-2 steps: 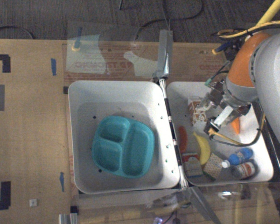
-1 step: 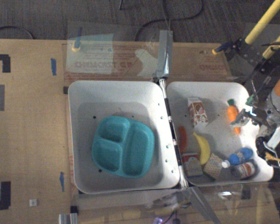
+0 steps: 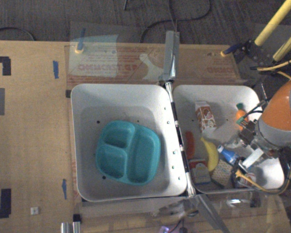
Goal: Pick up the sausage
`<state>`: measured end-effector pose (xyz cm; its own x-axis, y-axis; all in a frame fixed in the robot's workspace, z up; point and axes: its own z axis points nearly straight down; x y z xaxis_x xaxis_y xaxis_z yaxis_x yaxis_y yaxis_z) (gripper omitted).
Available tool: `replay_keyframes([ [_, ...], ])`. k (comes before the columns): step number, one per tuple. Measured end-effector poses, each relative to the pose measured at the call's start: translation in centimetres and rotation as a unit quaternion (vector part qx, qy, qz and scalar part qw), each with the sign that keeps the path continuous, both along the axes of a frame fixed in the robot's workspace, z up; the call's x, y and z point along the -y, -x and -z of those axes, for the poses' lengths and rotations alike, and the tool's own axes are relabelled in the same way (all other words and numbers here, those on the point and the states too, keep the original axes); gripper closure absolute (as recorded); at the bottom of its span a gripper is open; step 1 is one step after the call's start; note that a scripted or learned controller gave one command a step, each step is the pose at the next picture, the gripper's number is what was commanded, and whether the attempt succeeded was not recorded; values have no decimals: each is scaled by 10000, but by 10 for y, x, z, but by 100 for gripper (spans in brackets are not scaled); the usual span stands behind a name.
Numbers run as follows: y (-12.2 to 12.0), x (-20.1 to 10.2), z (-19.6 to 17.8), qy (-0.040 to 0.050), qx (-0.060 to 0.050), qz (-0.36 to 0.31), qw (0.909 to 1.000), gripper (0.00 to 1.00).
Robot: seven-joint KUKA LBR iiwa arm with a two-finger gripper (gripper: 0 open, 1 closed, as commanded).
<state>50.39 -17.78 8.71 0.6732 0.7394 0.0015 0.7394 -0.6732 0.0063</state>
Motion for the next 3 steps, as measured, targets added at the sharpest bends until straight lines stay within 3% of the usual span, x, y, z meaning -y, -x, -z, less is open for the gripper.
replay_keyframes([
  [1, -43, 32, 2, -105, -110, 2045, 9787, 0],
  [2, -46, 31, -9, -43, -62, 1989, 9800, 100],
  [3, 6, 44, -139, -18, -37, 1041, 9946, 100],
])
